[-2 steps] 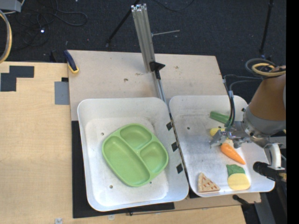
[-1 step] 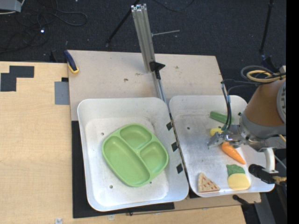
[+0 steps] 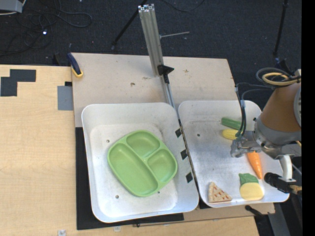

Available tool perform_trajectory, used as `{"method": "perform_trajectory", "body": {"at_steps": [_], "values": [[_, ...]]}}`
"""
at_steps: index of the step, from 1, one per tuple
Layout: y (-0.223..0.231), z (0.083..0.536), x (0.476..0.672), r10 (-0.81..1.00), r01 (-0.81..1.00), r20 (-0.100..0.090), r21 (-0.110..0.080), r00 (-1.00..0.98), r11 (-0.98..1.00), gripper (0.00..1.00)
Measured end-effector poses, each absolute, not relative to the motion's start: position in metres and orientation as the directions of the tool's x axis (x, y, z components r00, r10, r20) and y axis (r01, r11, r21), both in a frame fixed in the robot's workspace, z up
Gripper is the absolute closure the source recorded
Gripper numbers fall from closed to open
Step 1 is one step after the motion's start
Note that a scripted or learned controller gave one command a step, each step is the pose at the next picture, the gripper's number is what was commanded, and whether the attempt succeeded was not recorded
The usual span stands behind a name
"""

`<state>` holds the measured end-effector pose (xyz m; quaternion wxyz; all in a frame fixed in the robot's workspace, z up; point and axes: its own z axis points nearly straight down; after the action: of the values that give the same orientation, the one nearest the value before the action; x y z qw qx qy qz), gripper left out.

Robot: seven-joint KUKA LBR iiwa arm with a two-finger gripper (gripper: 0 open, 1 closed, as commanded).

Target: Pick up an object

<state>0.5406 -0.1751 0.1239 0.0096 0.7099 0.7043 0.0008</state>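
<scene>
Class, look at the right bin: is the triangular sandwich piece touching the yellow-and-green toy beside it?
Apart. The camera view shows a strip of bare white bin floor between the triangular sandwich piece and the yellow-and-green toy in the right bin.

Toy foods scattered in the right shallow white bin [image 3: 206,146]

An orange plastic carrot [image 3: 254,164] lies tip-down near the middle (partly under the arm); a green-and-yellow corn piece [image 3: 229,129] lies above it, a yellow-and-green lemon-like piece [image 3: 251,187] below, and a tan triangular sandwich wedge [image 3: 218,193] flat at the front edge.
</scene>
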Motion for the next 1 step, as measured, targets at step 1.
{"method": "perform_trajectory", "body": {"at_steps": [1], "values": [[-0.1725,0.1668,0.5444,1.0,1.0,0.0,0.001,-0.002,0.002,1.0]]}}
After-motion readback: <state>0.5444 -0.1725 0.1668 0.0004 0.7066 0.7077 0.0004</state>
